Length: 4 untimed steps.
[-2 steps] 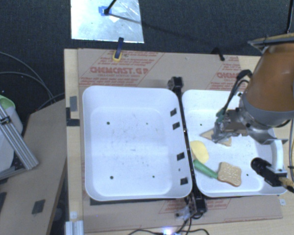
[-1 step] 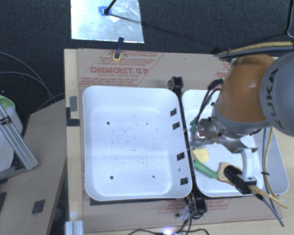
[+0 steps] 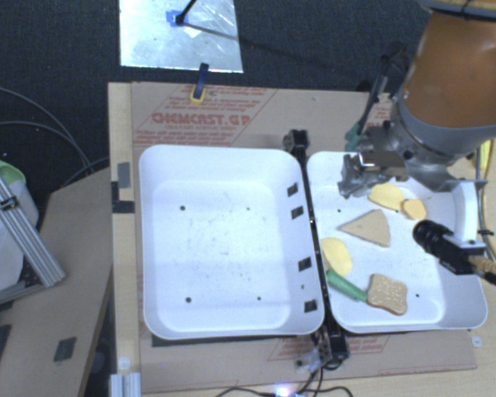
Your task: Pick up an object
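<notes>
The right bin point(image 3: 463, 304) holds several small items: a yellow piece point(image 3: 387, 195) with an orange bit point(image 3: 413, 209) beside it, a tan triangle point(image 3: 369, 227), a yellow oval point(image 3: 337, 255), a green stick point(image 3: 348, 288) and a toast-like slice point(image 3: 387, 294). My gripper point(image 3: 355, 174) hangs over the bin's far left corner, just left of the yellow piece and above the tan triangle. I see nothing held in it. The arm's orange and grey body point(image 3: 459, 64) hides the bin's far right part.
The left bin point(image 3: 157, 304) sits beside the right one, with black clips point(image 3: 298, 213) along the shared rim. A black cylindrical part point(image 3: 442, 245) juts over the right bin's right side. A metal frame point(image 3: 16, 222) stands at the far left.
</notes>
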{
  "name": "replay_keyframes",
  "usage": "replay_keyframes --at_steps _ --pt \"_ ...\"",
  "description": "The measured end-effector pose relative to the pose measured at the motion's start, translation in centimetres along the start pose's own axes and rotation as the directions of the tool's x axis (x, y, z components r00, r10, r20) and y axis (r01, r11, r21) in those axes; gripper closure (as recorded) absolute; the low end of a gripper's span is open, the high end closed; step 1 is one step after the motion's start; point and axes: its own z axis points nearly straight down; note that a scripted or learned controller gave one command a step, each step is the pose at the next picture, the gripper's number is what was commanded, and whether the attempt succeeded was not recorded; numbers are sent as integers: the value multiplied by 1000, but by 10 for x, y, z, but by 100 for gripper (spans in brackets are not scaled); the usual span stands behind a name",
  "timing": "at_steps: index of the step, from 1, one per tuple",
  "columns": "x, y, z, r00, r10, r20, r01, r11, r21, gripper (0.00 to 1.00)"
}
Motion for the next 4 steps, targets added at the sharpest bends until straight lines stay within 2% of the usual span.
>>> replay_keyframes --at_steps 1,2,3,4 --pt "-30 28 38 1000 10 6 -11 1000 20 100" --pt "-62 21 88 1000 11 6 -11 1000 23 100" --pt "-31 -4 71 1000 2 3 -2 1000 18 100" --pt "-67 -4 101 1000 11 6 -11 1000 20 100"
